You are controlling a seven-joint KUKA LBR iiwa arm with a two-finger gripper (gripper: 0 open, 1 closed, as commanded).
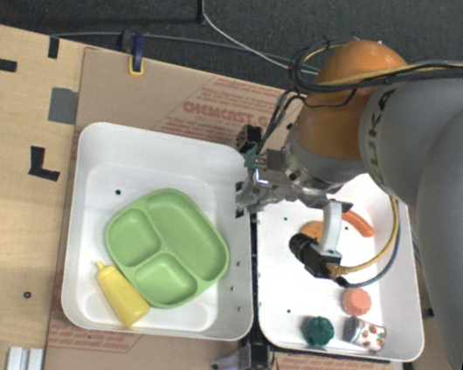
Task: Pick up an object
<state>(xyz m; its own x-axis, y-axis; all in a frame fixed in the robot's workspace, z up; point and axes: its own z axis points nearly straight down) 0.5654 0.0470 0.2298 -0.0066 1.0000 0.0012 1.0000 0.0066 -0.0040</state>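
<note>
Two white bins [87,199] side by side on a cardboard sheet [192,106]; wooden bench [1,183]; black cable [231,38].

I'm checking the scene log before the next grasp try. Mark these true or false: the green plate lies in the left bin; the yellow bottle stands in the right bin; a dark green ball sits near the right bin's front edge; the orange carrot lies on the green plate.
The green plate lies in the left bin: true.
The yellow bottle stands in the right bin: false; it lies on its side in the left bin, beside the plate.
A dark green ball sits near the right bin's front edge: true.
The orange carrot lies on the green plate: false; it lies in the right bin.
</note>
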